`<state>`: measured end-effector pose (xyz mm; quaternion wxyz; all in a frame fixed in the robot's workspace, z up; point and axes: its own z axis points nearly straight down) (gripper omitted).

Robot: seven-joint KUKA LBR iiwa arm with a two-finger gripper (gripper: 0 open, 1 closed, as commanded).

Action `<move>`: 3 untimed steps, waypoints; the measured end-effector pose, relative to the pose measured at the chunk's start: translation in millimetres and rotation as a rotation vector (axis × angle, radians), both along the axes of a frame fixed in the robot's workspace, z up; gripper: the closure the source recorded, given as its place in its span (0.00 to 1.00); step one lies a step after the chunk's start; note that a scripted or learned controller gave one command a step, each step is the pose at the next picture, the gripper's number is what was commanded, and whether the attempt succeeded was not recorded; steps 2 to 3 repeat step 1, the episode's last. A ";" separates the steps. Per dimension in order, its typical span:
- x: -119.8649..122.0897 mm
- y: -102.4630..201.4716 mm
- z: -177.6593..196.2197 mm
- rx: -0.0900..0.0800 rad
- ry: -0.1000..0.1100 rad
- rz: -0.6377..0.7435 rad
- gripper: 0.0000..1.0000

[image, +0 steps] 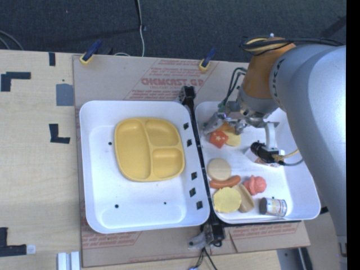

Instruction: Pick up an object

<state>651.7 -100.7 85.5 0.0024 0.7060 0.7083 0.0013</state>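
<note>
Camera view, one entry. End effector (229,125): low over the far end of the right bin (297,180), just above a red block (219,139) and a pale yellow piece (233,141) that lay touching each other. Whether it stood apart or together could not be told, and nothing was seen held in it.

Nearer in the same bin:
- a beige disc (219,167)
- a sausage (225,181)
- a pink lump (256,184)
- a yellow disc (227,199)
- a small can (274,207) on its side

Left bin (101,180): one yellow divided plate (150,149). Both bins sat on the table (34,167).

Step judged in hand: settling on the red block. It would go best centred on that block alone, clear of its yellow neighbour and the bin wall, with closing left until the end effector was fully down, then a straight lift.
</note>
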 end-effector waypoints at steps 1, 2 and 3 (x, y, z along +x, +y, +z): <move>-2.4 0.2 10.0 0.000 0.004 0.000 1.00; -2.4 0.2 10.0 0.000 0.004 0.000 1.00; -2.4 0.2 10.0 0.000 0.004 0.000 1.00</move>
